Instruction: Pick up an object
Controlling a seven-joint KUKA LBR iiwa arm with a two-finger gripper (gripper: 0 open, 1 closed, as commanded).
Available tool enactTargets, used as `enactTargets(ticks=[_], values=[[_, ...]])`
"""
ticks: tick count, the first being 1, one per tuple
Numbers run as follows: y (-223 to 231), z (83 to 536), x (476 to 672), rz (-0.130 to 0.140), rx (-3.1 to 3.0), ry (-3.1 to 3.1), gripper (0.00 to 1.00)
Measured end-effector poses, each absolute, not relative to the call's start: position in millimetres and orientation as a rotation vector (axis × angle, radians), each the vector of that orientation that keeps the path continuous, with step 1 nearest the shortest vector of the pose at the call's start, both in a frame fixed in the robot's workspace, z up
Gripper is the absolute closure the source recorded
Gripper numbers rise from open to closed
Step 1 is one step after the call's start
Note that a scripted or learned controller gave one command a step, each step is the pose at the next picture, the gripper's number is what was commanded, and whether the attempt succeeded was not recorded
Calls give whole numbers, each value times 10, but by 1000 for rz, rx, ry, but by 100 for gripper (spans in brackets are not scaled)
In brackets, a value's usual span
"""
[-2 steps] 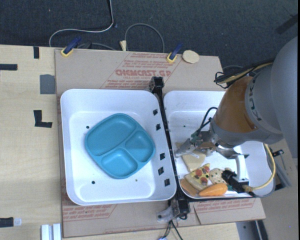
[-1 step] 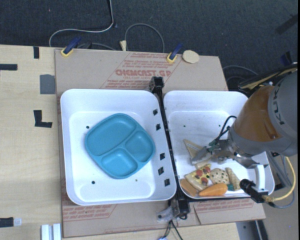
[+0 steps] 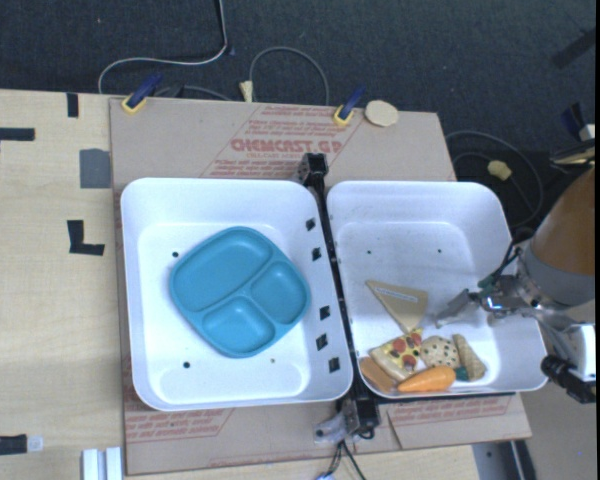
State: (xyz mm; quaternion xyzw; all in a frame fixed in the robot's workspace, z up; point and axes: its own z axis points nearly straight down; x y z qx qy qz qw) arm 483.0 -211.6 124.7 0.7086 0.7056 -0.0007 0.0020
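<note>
Toy food pile (image 3: 427, 360) lies just beside the gripper (image 3: 450, 311) in the right bin (image 3: 420, 208).

Dark blue-grey carpet (image 3: 380, 18) covers the floor beyond the bench, with thin pale cables (image 3: 220, 28) looping across it. The light wooden benchtop (image 3: 40, 298) carries black tape marks (image 3: 80, 238), and a brown cardboard sheet (image 3: 280, 143) is held by blue-and-yellow clamps (image 3: 140, 96)
</note>
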Motion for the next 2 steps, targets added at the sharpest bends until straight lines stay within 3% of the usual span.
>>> enactTargets(ticks=[1, 2], values=[[-1192, 841, 5253, 0, 2211, 2226, 0], [-1238, 967, 5250, 2, 2217, 2218, 100]])
